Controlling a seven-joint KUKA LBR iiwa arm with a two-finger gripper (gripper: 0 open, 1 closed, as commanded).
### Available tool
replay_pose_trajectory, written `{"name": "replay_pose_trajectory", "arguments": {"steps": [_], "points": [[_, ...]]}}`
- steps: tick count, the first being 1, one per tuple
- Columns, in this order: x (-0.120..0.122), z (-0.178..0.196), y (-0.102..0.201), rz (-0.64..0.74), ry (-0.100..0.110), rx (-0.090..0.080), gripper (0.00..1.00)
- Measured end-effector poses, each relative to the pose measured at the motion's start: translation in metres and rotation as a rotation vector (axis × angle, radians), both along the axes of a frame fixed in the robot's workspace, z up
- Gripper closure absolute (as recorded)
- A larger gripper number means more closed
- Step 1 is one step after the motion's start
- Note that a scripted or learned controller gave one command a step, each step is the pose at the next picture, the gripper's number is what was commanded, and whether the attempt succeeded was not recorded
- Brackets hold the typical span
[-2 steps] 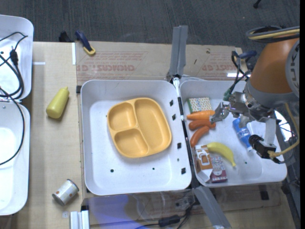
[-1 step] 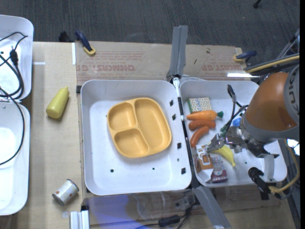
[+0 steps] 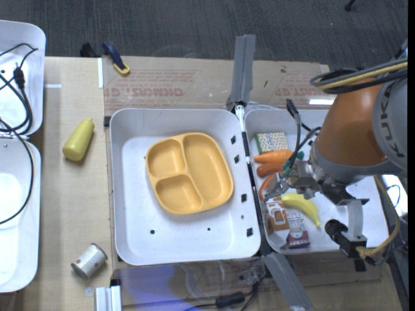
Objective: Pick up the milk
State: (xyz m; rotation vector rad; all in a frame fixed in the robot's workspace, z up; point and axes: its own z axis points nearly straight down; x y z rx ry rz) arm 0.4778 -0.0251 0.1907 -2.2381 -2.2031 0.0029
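The milk (image 3: pixel 288 224) is a small white carton with brown and red print, lying flat near the front wall of the right bin (image 3: pixel 337 246). My gripper (image 3: pixel 286 183) hangs low over the left half of that bin, just behind the carton and above a yellow banana (image 3: pixel 303 206). The grey and orange arm (image 3: pixel 353 135) hides much of the bin's middle and right side. Nothing can be made out in the gripper.
Behind the gripper lie an orange carrot (image 3: pixel 272 156), a second orange piece (image 3: pixel 267 169) and a green patterned box (image 3: pixel 271 140). The left bin (image 3: pixel 130 232) holds a yellow divided plate (image 3: pixel 189 172). On the bench to the left are a mustard bottle (image 3: pixel 78 140) and a small can (image 3: pixel 89 260).
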Motion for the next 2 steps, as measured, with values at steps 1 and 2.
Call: {"name": "replay_pose_trajectory", "arguments": {"steps": [1, 2], "points": [[0.0, 0.0, -0.0005, -0.001, 0.0, 0.0, 0.0], [-0.0001, 0.0, -0.0005, -0.001, 0.0, 0.0, 0.0]]}}
